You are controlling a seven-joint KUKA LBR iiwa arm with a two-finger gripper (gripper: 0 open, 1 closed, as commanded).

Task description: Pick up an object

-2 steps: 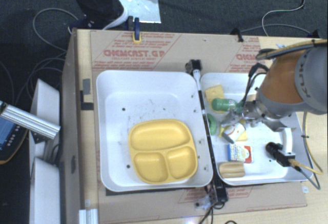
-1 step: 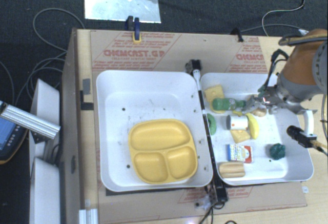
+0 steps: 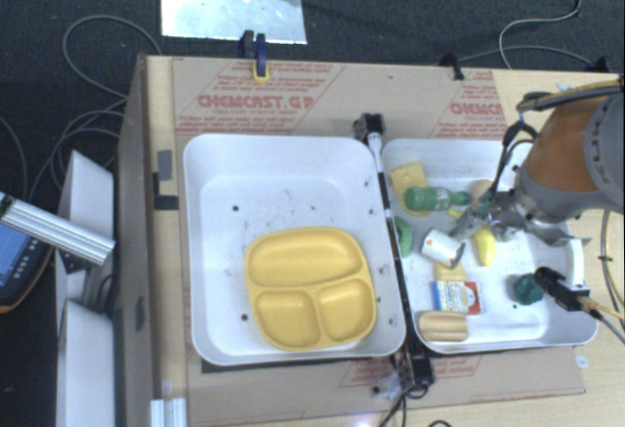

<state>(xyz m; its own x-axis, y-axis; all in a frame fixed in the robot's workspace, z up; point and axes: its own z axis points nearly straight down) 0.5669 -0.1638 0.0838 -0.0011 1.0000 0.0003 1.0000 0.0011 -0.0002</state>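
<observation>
The right bin [image 3: 508,332] holds several small objects. A green bottle [image 3: 435,197] lies near its back left, beside a yellow block [image 3: 407,175]. A white cup [image 3: 441,246] lies on its side in the middle. A yellow banana-shaped piece [image 3: 484,246] sits just right of the cup. My gripper [image 3: 481,221] hangs low over the bin, directly above that yellow piece and close to the bottle's cap end. The arm's orange band [image 3: 564,153] rises behind it. I see nothing held in the gripper.
A small red and blue carton [image 3: 456,296] and a hot dog bun [image 3: 441,325] lie at the right bin's front left. A dark green object [image 3: 527,288] sits front right. The left bin [image 3: 215,220] carries a yellow divided tray [image 3: 311,286].
</observation>
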